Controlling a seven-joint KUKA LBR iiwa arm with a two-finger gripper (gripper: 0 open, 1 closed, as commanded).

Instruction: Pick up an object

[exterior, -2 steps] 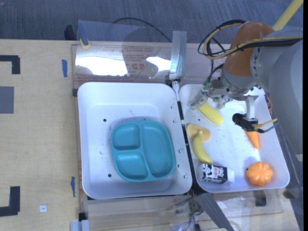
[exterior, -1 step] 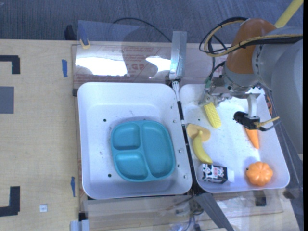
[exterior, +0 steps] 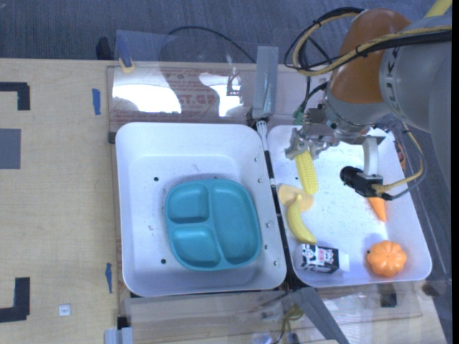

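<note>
A toy corn cob (exterior: 308, 172) is seen clamped by the end effector (exterior: 305, 149), apparently for lifting from the right bin (exterior: 412, 213).

Teal tray (exterior: 213, 224) — white bins (exterior: 136, 192); yellow corn (exterior: 307, 173), banana (exterior: 298, 217); orange pumpkin (exterior: 386, 258), perhaps.

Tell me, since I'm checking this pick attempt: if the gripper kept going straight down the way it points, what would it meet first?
Probably the corn cob: the gripper sits right over its upper end. Depth is unclear from this slanted view.
</note>
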